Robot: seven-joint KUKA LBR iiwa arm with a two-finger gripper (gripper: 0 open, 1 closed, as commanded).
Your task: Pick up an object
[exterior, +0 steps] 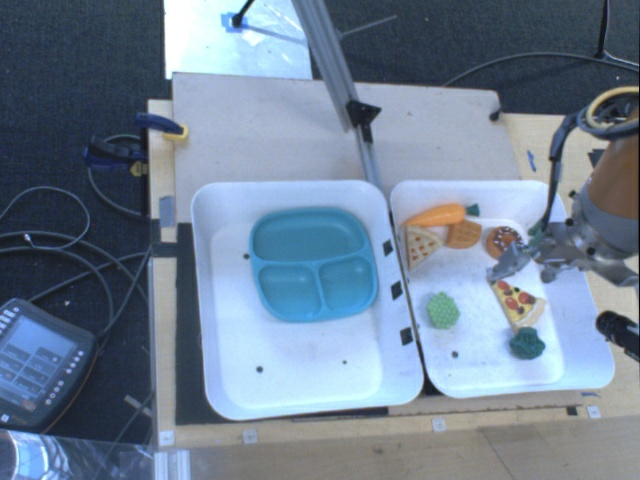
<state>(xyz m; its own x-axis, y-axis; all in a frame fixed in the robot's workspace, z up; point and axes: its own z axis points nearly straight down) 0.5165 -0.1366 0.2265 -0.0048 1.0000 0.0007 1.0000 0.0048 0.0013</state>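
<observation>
looks like a robotics lab: a plywood bench (300,128) on dark carpet, loose cables (60,258) trailing off its left edge, a teach pendant (35,363) near the bottom-left corner, and clamps (135,143) gripping the bench's left edge.

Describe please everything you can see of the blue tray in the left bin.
The blue tray is a teal plate of smooth, plastic-looking material, rounded at the corners, with a raised rim. It has three compartments: one wide along the far side and two smaller on the near side. It lies flat, slightly turned, on the floor of the left bin, toward the far half. It touches the bin floor alone.
</observation>
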